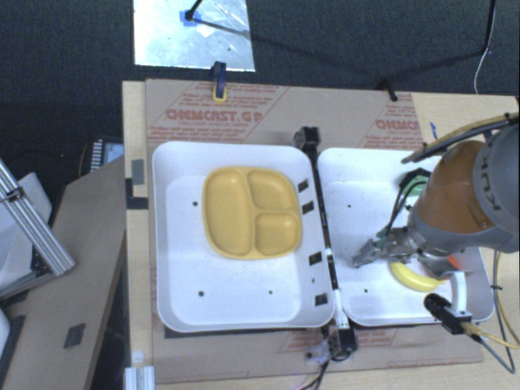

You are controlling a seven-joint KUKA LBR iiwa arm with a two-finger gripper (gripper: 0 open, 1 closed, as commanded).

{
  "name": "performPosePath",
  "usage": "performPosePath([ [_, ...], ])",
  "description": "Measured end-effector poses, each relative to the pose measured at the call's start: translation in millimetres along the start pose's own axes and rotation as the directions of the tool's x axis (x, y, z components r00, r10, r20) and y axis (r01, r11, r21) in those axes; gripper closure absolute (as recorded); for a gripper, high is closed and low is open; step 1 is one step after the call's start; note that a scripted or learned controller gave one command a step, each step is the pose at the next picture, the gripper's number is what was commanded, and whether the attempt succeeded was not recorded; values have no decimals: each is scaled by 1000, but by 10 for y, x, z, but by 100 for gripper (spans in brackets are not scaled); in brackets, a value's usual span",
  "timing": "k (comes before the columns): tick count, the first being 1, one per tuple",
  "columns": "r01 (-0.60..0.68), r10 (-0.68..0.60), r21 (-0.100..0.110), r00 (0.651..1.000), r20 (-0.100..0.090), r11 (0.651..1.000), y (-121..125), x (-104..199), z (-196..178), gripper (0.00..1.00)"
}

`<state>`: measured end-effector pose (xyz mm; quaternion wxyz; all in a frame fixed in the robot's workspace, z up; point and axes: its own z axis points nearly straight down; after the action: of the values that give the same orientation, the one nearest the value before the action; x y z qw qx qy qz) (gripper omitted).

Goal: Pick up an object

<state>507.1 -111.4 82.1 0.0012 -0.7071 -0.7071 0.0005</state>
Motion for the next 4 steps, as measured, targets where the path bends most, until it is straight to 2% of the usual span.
performPosePath([
  [1,0,0,-4,1000,1,1000,12,-3,-128,100],
  [4,5,-5,-10,1000,3,1000,88,-37,-1929,100],
])
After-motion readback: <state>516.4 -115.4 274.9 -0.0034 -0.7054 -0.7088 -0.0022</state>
